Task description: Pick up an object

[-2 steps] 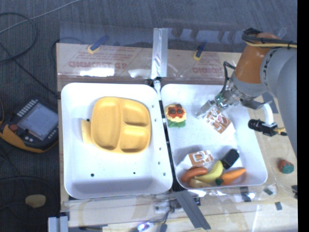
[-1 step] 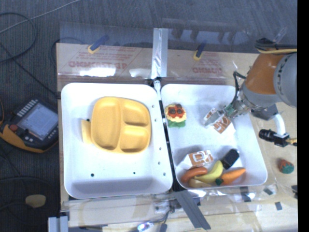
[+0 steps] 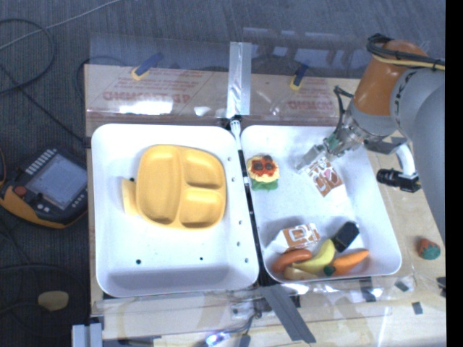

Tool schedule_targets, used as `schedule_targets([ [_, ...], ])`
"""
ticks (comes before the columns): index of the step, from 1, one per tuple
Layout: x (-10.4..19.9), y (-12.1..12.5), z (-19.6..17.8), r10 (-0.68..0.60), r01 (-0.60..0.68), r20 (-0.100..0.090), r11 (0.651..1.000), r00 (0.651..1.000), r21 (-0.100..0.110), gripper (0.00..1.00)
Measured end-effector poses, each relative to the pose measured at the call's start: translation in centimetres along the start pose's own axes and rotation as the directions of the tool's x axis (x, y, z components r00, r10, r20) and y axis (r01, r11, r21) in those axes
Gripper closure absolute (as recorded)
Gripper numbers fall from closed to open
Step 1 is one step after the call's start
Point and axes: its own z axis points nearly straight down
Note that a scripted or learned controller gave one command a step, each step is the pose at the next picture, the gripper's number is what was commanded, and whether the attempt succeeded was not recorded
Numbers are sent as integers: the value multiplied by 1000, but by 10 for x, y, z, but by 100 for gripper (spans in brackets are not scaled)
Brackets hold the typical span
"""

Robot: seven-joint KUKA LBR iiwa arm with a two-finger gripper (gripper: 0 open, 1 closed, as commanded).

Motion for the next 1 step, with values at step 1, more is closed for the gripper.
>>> schedule_targets([
  [1, -2, 3, -9, -2, 2, 14, 1000, 1000, -14, 100],
])
